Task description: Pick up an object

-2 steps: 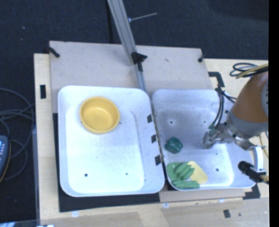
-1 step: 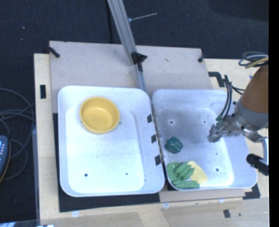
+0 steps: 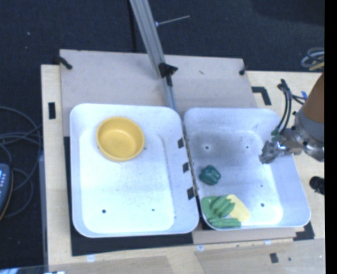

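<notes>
Grey metal pincer (image 3: 269, 153) over the right white bin (image 3: 282, 210) — finger spread cannot be told. Dark green rounded object (image 3: 209, 175) lies to its lower left; green-and-yellow ridged toy (image 3: 225, 208) further below — both apart from it.

Round yellow plastic bowl (image 3: 120, 138) looks smooth, faintly glossy. Two shallow white plastic bins (image 3: 128, 210) show a scuffed, speckled matt finish. Small dark-green plastic lump (image 3: 210, 175) gleams slightly. Pale wooden bench top (image 3: 54, 170) looks matt. Slanted grey metal rail (image 3: 148, 30) looks brushed.

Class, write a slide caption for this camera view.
Gripper over right bin, apart from green toy; yellow bowl in left bin.
</notes>
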Robot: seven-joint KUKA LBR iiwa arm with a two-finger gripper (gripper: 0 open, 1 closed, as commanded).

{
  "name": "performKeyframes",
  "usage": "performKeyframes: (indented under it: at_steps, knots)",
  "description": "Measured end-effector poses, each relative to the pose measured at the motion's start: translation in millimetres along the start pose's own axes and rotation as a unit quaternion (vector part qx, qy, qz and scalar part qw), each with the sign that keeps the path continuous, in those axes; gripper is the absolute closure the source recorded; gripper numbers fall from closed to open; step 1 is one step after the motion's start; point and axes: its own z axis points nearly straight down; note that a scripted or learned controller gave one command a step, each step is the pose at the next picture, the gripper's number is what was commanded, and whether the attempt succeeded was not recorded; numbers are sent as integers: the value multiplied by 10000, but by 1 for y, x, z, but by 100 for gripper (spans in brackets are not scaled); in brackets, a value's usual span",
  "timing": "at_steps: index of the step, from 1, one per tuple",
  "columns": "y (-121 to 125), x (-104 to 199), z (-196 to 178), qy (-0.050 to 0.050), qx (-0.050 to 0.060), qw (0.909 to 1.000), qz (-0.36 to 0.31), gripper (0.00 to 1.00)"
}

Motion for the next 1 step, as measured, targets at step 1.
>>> performKeyframes:
  at_steps: [1]
  knots:
    - [-5,0,-45,0,0,10000,-1,100]
